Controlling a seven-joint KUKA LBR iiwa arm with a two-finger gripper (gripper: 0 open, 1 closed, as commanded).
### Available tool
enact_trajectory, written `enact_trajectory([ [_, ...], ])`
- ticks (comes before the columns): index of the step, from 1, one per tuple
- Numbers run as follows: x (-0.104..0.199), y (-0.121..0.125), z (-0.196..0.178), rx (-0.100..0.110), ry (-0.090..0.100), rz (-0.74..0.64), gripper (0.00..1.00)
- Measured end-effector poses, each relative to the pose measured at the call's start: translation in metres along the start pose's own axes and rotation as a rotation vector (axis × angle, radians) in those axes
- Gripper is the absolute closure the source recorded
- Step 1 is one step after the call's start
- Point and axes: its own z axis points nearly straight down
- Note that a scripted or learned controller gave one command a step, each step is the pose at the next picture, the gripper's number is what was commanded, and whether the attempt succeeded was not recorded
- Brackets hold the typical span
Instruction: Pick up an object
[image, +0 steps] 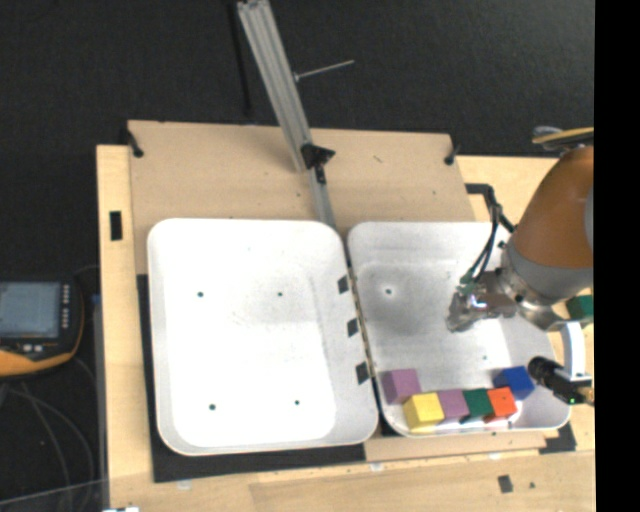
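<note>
Fingers (462, 312) of dull metal hang above the smooth white right bin (420, 250).

The arm (560, 225) is cut off at the picture's right side; the gripper (468, 308) is a blurred grey mass, its jaws impossible to tell apart; the green block (478, 402) sits partly hidden between its neighbours; a handheld screen (35, 320) is clipped by the left edge.

We see a light wooden bench (115, 300) that carries two shallow white bins side by side: the left bin (250, 330) and the right bin (420, 255).
</note>
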Motion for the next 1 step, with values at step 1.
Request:
enact_trajectory([
  [1,0.0731,-0.0094,-0.0132,-0.002,0.005,-0.011,1.00],
])
